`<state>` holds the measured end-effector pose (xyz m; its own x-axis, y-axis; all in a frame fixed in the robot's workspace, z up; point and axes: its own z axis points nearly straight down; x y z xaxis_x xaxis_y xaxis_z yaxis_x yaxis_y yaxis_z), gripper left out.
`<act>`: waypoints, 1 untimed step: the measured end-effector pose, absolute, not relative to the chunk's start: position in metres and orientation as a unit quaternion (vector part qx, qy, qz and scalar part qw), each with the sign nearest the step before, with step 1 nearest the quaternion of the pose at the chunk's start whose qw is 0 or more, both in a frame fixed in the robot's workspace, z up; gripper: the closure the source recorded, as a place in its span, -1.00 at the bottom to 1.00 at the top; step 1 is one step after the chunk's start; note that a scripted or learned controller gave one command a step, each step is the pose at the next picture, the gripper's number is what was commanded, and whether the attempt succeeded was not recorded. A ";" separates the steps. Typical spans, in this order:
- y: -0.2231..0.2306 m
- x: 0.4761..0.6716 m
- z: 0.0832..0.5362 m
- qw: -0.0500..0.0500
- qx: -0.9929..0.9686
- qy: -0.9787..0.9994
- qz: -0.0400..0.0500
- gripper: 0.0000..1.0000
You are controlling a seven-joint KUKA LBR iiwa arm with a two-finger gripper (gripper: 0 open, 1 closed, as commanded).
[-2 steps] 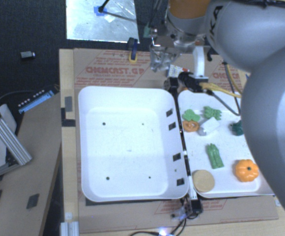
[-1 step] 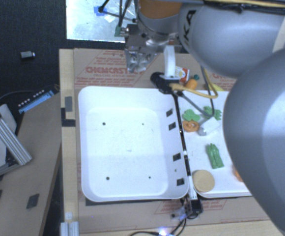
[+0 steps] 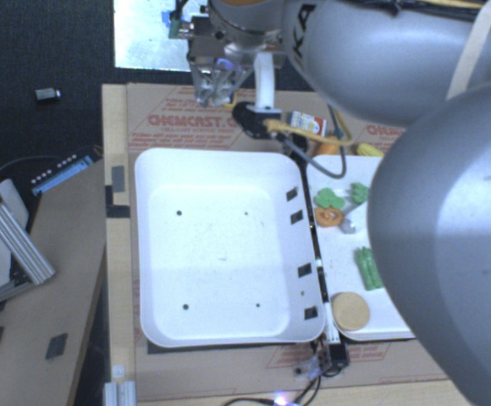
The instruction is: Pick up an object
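Note:
My gripper [image 3: 214,87] hangs above the cardboard just behind the back rim of the left white bin [image 3: 220,252], with the grey arm reaching in from the upper right. The right bin [image 3: 345,248] holds the objects: a green leafy piece [image 3: 329,199], an orange piece [image 3: 328,217], another small green piece [image 3: 360,193], a ridged green piece [image 3: 368,269] and a round tan disc [image 3: 351,310]. A yellow item [image 3: 368,150] and a small red-and-white box [image 3: 308,124] lie at that bin's back edge. The arm hides most of the right bin.
A black part with a cable [image 3: 250,117] sits beside the gripper at the back. Black clips [image 3: 305,269] line the wall between the bins. An aluminium rail [image 3: 8,235] and a blue strip [image 3: 59,172] lie on the bench at left.

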<state>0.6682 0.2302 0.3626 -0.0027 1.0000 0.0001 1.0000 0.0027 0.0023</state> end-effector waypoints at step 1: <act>0.235 0.668 0.432 0.000 0.705 0.709 0.001 1.00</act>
